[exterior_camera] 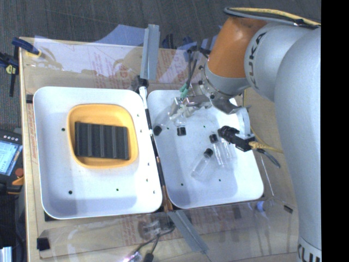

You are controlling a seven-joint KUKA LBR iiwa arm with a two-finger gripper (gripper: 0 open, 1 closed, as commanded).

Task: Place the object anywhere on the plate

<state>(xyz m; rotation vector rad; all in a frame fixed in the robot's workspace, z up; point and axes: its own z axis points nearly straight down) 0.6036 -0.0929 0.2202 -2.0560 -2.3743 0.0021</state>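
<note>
A: What is sitting in the left shallow white plastic bin point(49, 190)?
B: A rounded yellow plate point(102, 113) bearing a dark ribbed slab point(102, 141).
A: And right?
B: Clear tubes point(203, 165) are lying at five o'clock from the gripper point(180, 109); grip: cannot tell.

I'm seeing dark grey carpet point(82, 10) running behind the wooden desk point(32, 146). Blue clamps point(27, 47) are gripping its left corner, and a small lit screen point(8, 154) is glowing at the left edge.

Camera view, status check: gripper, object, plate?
Gripper low over right bin's back-left corner, nothing seen held. Clear vials lie loose mid-bin. Yellow plate in left bin, carrying a dark ribbed block.
</note>
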